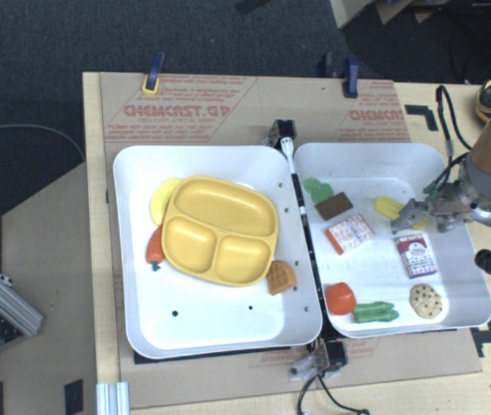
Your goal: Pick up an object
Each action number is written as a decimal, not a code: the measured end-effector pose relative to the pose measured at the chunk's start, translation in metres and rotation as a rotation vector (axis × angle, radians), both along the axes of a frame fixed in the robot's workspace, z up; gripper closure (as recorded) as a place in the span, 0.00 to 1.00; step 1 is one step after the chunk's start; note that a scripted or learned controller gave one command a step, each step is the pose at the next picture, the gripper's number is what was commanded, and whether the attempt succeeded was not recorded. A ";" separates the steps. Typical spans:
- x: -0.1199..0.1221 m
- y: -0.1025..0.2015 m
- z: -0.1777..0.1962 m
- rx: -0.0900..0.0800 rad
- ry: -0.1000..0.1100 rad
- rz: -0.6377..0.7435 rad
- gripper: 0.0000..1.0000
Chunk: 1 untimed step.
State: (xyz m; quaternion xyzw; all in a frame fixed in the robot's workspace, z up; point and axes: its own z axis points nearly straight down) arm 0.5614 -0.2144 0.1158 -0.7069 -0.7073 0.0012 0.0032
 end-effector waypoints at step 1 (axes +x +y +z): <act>0.000 0.003 -0.033 0.003 -0.003 0.001 0.00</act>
